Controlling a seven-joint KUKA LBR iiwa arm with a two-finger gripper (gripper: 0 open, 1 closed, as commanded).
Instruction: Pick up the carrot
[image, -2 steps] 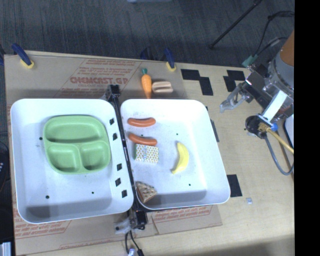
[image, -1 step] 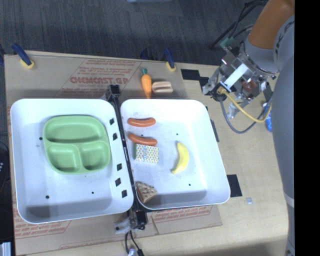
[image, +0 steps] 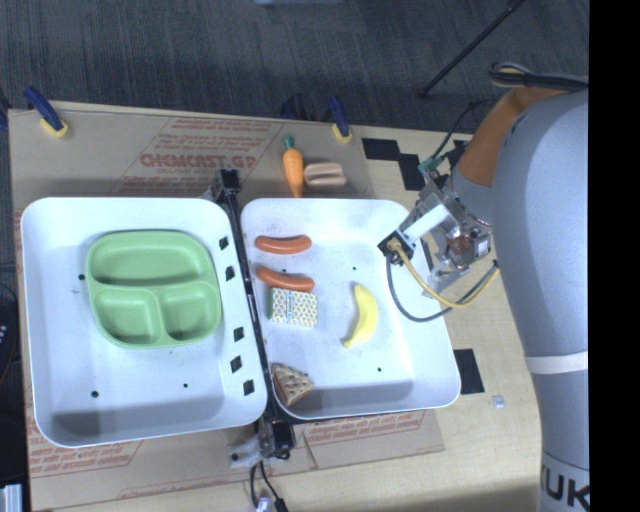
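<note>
The carrot (image: 292, 169) lies on the bench above the right bin's (image: 432, 352) top edge, beside a bun (image: 324, 176). The gripper (image: 437, 240) hangs over that bin's right rim.

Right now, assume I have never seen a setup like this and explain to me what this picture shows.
This is one picture from a fixed camera above a bench, looking down at a slant. The big grey shape on the right is a robot arm with an orange band near its wrist. At its end sits a gripper, a two-fingered hand, hovering over the right edge of the right bin. I cannot tell whether its fingers are open, and nothing is visibly held.

Two shallow white bins sit side by side. The left bin holds a green divided plate. The right bin holds two sausages, a banana, a patterned square packet and a toast-like piece.

The carrot it should pick up lies outside the bins, on the bench behind them, next to a small bun-like item.
</note>
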